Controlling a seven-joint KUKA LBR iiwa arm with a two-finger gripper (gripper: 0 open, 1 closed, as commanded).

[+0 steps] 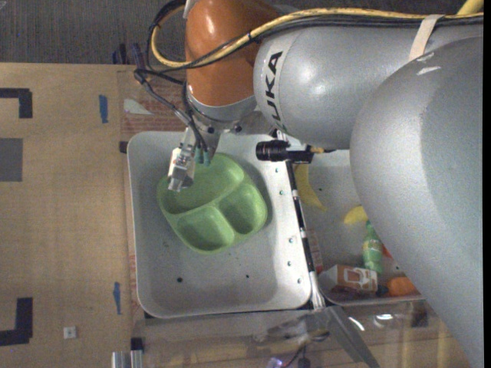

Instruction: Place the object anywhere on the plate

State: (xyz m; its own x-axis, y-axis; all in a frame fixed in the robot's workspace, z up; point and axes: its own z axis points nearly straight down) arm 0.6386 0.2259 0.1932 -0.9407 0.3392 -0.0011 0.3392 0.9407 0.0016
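1. We saw the grey two-finger gripper [182, 176] over the green, sectioned plastic plate [222, 205] in the left white bin [222, 290].
2. We couldn't tell its finger state.
3. A yellow banana-shaped toy [308, 190] lay in the right bin.

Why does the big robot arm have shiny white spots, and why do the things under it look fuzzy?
Camera view: light glares off the grey arm and its orange band; the items in the right bin look soft and dim in the arm's shadow; the green plate is evenly lit and fairly sharp.
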